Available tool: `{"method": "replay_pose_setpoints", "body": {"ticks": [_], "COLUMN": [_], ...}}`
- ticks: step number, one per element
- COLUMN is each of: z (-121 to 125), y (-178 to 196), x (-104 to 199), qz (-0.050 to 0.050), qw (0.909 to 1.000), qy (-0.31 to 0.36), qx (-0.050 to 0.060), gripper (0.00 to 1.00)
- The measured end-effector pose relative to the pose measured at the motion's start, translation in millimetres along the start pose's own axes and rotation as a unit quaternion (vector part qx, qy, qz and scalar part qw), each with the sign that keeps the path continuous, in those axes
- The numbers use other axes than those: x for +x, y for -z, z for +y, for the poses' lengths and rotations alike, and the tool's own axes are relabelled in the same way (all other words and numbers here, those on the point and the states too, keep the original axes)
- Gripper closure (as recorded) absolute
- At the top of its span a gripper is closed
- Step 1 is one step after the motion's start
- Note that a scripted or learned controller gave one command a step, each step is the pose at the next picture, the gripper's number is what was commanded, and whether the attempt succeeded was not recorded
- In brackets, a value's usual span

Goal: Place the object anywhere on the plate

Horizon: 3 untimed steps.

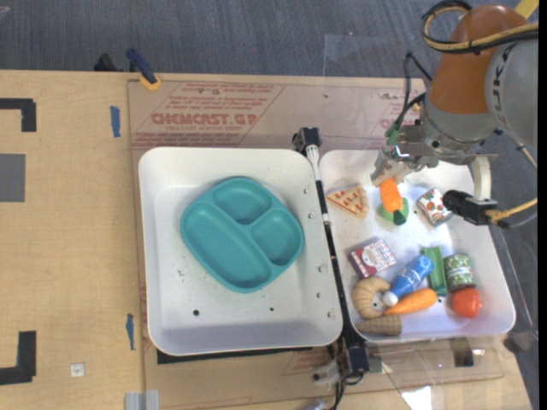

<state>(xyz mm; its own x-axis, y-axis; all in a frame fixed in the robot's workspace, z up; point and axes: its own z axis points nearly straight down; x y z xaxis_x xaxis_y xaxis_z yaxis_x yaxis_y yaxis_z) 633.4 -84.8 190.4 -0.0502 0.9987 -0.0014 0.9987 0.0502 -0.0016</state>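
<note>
A teal plate (242, 233) with three compartments lies in the left white bin (162, 306). In the right bin (355, 165) an orange toy vegetable with a green end (392, 202) rests near the back. My gripper (391, 167) hangs just behind and above that toy, at the right bin's far edge, under the orange-banded wrist (474, 58). Nothing shows lifted off the bin floor.
The right bin also holds a pizza slice (349, 200), a red-and-white can (433, 206), a maroon box (373, 257), a blue bottle (410, 276), a carrot (412, 302), a green can (459, 270), a tomato (466, 302) and a bread roll (371, 295). A black divider (320, 203) separates the bins.
</note>
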Motion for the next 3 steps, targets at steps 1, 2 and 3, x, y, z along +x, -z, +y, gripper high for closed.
{"method": "replay_pose_setpoints", "body": {"ticks": [1, 2, 3], "z": [-64.0, -52.5, -51.7], "y": [25.8, 0.6, 2.0], "x": [64.5, 160.3, 155.1], "qz": [0.003, 0.003, 0.001], "qw": [0.999, 0.9985, 0.9983], "qy": [-0.044, -0.054, -0.058], "qx": [0.001, 0.004, 0.002], "gripper": [1.0, 1.0, 0.0]}}
